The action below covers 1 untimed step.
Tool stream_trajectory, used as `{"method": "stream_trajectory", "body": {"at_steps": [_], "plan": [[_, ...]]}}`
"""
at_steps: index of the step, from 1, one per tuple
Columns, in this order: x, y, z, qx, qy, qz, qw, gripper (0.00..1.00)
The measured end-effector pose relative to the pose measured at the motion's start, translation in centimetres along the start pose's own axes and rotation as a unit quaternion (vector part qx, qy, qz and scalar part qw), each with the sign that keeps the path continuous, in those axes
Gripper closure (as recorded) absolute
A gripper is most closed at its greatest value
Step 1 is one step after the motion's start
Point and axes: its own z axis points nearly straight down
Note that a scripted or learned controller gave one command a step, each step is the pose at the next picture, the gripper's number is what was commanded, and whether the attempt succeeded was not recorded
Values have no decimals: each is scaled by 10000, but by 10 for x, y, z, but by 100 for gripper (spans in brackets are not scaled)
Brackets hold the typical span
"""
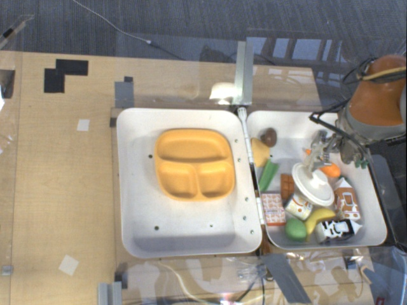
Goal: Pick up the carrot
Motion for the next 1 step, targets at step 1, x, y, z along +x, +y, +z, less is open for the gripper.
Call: {"method": "stream_trajectory", "body": {"at_steps": [1], "plan": [[1, 43, -57, -17, 102, 499, 9987, 100]]}}
